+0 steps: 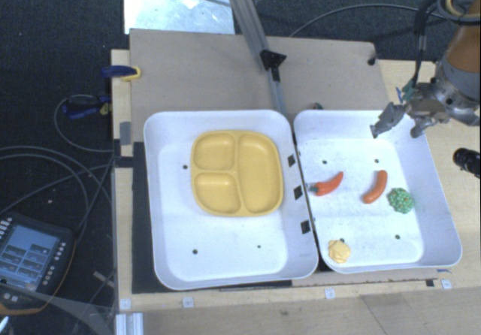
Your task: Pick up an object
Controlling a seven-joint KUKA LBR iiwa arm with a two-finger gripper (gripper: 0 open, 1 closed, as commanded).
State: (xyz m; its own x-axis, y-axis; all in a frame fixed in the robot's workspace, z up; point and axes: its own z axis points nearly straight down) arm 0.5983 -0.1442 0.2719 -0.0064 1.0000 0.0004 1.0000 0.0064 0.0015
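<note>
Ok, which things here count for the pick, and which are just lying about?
For the pick: gripper, open above the right bin; chili pepper, sausage, broccoli, yellow toy.

Lying about: yellow tray in the left bin, handheld controller.

Both white bins [225, 266] appear to be made of smooth, slightly glossy plastic. The yellow divided plate [236, 173] is seen as matt plastic. The tabletop [203, 70] looks like plain, dull board. A bumpy surface is shown by the green piece [400, 200].
</note>
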